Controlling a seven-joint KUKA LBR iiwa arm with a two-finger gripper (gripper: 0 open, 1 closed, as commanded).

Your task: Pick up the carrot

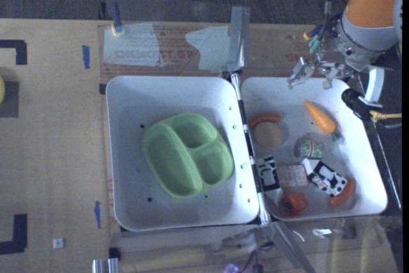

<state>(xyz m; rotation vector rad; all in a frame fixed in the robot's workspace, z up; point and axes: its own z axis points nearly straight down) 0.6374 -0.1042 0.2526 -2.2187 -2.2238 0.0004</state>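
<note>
The orange carrot [320, 117] with a green tip lies in the right bin [370, 156], near its far right side, pointing down-right. My gripper [317, 70] hangs above the bin's far edge, up and slightly left of the carrot, well apart from it. Its two fingers are spread open with nothing between them.
The right bin also holds a sausage [264, 118], a tan bun [268, 135], a green can [310, 149], a black-and-white box [326, 178], a red tomato [295, 202] and cards. The left bin [128, 99] holds a green divided plate [187, 153]. A metal divider [239, 41] stands behind.
</note>
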